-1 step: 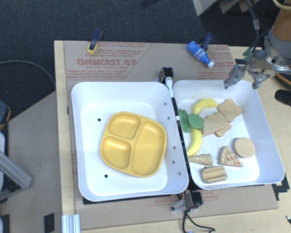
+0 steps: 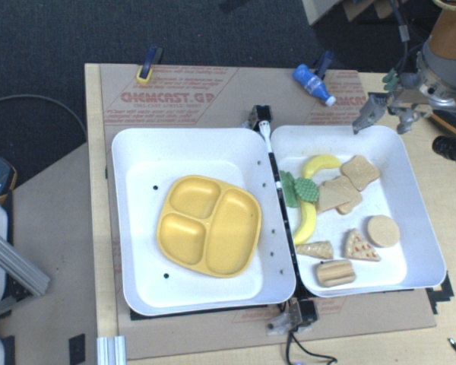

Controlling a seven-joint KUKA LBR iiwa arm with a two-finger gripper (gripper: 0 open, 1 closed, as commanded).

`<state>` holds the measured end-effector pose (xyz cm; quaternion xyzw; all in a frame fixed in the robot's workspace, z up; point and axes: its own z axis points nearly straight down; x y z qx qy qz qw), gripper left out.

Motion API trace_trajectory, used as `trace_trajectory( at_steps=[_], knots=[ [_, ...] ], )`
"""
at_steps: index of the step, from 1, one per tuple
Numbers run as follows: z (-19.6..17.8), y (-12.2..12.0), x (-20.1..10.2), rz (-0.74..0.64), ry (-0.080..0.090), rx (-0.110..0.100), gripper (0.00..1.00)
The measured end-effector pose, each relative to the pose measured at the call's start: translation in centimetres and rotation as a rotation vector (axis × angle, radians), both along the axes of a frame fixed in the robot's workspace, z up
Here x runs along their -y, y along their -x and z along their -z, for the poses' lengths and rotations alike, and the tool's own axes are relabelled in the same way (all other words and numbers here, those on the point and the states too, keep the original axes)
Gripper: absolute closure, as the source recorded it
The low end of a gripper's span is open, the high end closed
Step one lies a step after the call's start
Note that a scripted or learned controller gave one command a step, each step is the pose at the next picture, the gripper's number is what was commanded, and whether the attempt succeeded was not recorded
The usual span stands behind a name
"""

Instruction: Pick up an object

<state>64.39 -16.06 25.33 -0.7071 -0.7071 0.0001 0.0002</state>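
Several toy food pieces sit in the right bin (image 2: 422,204), and none of them is picked yet, so the job looks like it's barely started. Closest to the divider is a curved yellow banana (image 2: 310,204), smooth and plasticky, with a green bumpy leafy piece (image 2: 298,189) lying over its middle. Next to that are two tan bread slices (image 2: 348,185), flat with a matte look, one overlapping the other. Toward the front there's a round cracker-like disc (image 2: 382,231), a pizza wedge (image 2: 360,246) with red dots, a small cone-ish wedge (image 2: 315,250), and a stubby brown roll (image 2: 335,272). The gripper (image 2: 380,111) hovers above the bin's far right corner, well apart from all of it, fingers spread open with nothing between them. My guess is it needs to come down and toward the pile before any grab. Over in the left bin (image 2: 137,166) lies a yellow divided plate (image 2: 210,224), glossy, three compartments.
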Motion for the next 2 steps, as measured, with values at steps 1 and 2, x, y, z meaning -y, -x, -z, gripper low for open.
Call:
trace_trajectory(
  at_steps=[1, 2],
  knots=[
    [5.9, -0.4, -0.8, -0.001, -0.001, -0.006, 0.00],
    [11.8, -0.9, -1.5, -0.002, -0.002, -0.007, 0.00]
  ],
)
